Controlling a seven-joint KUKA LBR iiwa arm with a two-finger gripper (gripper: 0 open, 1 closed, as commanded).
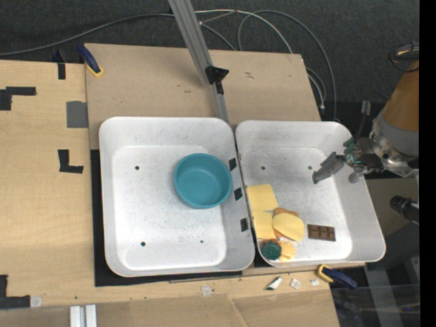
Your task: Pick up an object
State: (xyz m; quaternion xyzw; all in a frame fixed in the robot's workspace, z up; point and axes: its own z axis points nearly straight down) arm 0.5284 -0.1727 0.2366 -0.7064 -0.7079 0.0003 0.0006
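Dark carpet and loose cables surround a pale wooden table [157, 73] that carries two shallow white bins side by side. Over the right bin's [286, 138] far right rim hangs the pincer [338, 166]: one dark finger juts down and left over the bin floor, but whether the pair is spread or closed I cannot tell, and nothing shows between them.

No single object is named, so the choice lies among what the bins hold. In the left bin [136, 251] a teal bowl [202, 180] sits upright near the inner wall; it looks like smooth, stiff plastic, probably light, and its thin rim seems the only place to pinch, since the round body is too wide and slick. The right bin's near left corner holds a cluster: a flat yellow square [261, 197], a rounded orange-and-yellow piece [288, 226] touching it, and a small dark green round thing [271, 251] at the edge. These resemble toy foods, likely light; the flat sheet would be hard to lift off the floor. A small brown block [321, 233] lies apart, just right of the cluster, ridged like chocolate, stiff, and freest to take by its sides.
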